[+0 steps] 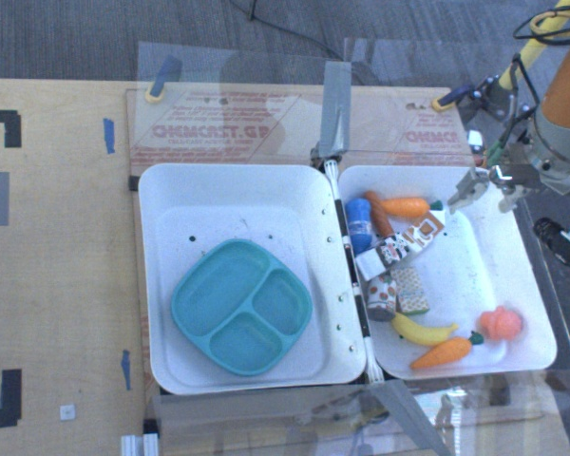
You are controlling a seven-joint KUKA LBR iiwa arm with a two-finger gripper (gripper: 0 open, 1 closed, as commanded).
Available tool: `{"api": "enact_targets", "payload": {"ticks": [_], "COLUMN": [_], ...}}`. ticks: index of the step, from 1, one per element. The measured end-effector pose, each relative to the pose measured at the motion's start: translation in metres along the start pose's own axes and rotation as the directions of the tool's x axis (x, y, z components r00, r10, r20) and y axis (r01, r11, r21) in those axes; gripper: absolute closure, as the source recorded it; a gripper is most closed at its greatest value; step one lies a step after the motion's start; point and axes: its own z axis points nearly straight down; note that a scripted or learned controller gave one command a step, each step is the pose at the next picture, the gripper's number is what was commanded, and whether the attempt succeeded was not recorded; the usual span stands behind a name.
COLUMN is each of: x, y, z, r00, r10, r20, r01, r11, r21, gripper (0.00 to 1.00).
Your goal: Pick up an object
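Note:
My gripper (485,194) hangs over the far right corner of the right bin (537,288), its two fingers spread apart with nothing between them. The bin holds a blue bottle (359,224), an orange carrot (404,206) by the far wall, a white printed carton (401,246), two small patterned blocks (397,294), a yellow banana (423,331), a second carrot (444,352) and a pink-orange fruit (501,323). Nearest to the gripper is the far carrot, just to its left.
In the left bin (161,207) lies a teal divided plate (242,307). A grey divider strip (334,112) runs up from between the bins. Cables and the arm's wrist (556,112) crowd the upper right. White floor (475,264) shows in the right bin's middle.

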Motion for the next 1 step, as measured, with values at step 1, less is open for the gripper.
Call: {"api": "enact_targets", "payload": {"ticks": [1], "x": [0.0503], "y": [0.0438], "z": [0.1052], "r00": [0.996], "r10": [-0.094], "r20": [0.005], "r01": [0.094], "r11": [0.995], "r21": [-0.019], "gripper": [0.00]}}
